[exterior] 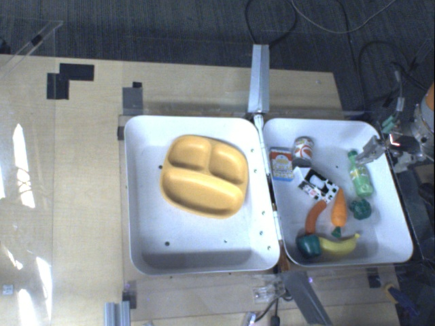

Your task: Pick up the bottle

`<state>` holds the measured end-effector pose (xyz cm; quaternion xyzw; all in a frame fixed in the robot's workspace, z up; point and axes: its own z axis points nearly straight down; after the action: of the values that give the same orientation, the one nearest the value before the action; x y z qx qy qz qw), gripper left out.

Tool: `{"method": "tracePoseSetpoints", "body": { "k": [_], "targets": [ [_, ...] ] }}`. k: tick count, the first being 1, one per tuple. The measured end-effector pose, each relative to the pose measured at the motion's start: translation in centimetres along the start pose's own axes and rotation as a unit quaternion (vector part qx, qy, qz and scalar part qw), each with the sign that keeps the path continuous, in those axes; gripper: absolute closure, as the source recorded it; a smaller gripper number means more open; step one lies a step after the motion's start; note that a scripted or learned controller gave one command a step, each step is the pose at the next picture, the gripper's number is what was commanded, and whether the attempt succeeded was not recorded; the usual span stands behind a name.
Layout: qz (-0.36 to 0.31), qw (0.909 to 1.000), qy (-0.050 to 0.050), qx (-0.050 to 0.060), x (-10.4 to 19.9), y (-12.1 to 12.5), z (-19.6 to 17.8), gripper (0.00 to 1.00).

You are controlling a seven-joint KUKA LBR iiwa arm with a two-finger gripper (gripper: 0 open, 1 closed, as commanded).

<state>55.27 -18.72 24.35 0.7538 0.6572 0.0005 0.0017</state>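
Bottle point(360, 178) lies near right bin point(401, 212) right wall; claw point(378, 148) just above it, grip state unclear.

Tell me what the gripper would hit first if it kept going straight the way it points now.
Most likely the green bottle. The gripper reaches in from the right bin's far right corner, its tip just over the bottle's top end. Height above it is unclear from this slanted view.

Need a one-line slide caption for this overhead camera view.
Gripper at the right bin's far edge beside the green bottle; bread loaf in the left bin.
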Motion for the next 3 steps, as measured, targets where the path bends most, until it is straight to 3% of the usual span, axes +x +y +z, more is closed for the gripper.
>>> {"method": "tracePoseSetpoints", "body": {
  "k": [1,2,3],
  "targets": [
    [0.013,0.9999,0.0,0.001,0.0,4.3,7.3,0.0],
    [0.057,0.9984,0.001,-0.001,-0.1,4.5,14.9,0.0],
    [0.054,0.9986,0.001,-0.002,0.0,4.7,13.9,1.0]
  ]
}}
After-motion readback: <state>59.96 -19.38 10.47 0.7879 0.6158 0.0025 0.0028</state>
